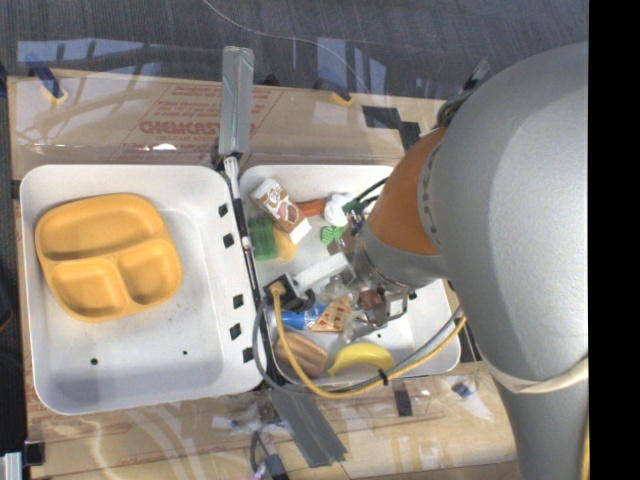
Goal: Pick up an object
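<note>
Gripper point(372, 303) low in the right bin point(432, 320), set among the clutter. Wrist and arm cover it from above, so open or closed cannot be told, and nothing is seen held.

Closest item is an orange-and-white packet point(335, 315), just beside the gripper on the side toward the divider, possibly touching. Blue item point(297, 320) is next outward, against the packet. Banana point(362, 357) lies near, toward the bin's front wall, with a brown roll point(306, 353) beside it. Farther off, at the back of the bin, are a green block point(262, 239), a brown carton point(277, 205) and a white bottle point(336, 208). Left bin point(120, 368) holds a yellow divided plate point(105, 253), well apart.

Risks, as judged:
- Items are packed tight, so a close could pinch two at once or catch only a packet edge, which would slip on the lift.
- The flat packet gives little to bite.
- The banana's curve may let it roll out of a grasp.
- Pressing down could shove neighbours aside and leave the gripper with nothing.
</note>
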